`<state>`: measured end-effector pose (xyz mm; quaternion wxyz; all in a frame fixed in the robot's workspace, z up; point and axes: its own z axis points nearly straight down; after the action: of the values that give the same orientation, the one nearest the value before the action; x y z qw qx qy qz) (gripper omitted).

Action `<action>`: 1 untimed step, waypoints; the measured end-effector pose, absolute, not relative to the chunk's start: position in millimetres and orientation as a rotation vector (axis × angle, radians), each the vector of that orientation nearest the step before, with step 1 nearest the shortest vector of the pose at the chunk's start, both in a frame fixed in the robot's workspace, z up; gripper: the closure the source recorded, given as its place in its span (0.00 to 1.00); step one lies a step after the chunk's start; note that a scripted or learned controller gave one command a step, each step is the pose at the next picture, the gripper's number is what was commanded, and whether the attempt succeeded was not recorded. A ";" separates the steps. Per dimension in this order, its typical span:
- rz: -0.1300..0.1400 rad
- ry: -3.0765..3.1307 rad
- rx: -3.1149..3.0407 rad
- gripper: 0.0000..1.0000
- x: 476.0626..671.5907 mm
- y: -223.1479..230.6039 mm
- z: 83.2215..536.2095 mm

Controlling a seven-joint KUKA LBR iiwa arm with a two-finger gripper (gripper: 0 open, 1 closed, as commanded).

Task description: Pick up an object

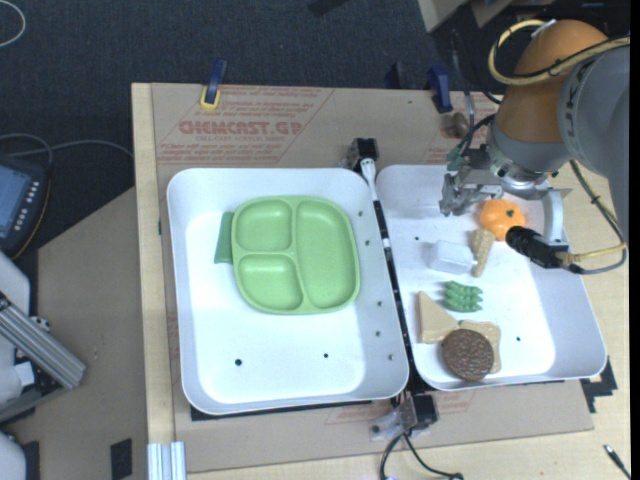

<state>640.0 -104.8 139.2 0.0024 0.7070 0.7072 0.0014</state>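
Note:
My gripper (456,200) hangs over the far part of the right bin (570,313), just left of a small orange fruit (495,214). Nothing shows in its grasp. Nearer the front lie a white block (450,258) and a tan stick (483,252), then a green bumpy piece (462,296), a pale bread wedge (431,317) and a round brown cookie (467,354) resting on a toast slice (487,330).
The left bin (200,338) holds a light green divided plate (295,253). A ridge (388,268) with black fittings separates the two bins. The grey arm with its orange band (550,78) enters from the upper right.

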 end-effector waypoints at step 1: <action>0.006 2.218 2.216 1.00 645.2 -102.0 183.9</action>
<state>645.2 -102.0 183.9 0.0032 0.7067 0.7075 0.0021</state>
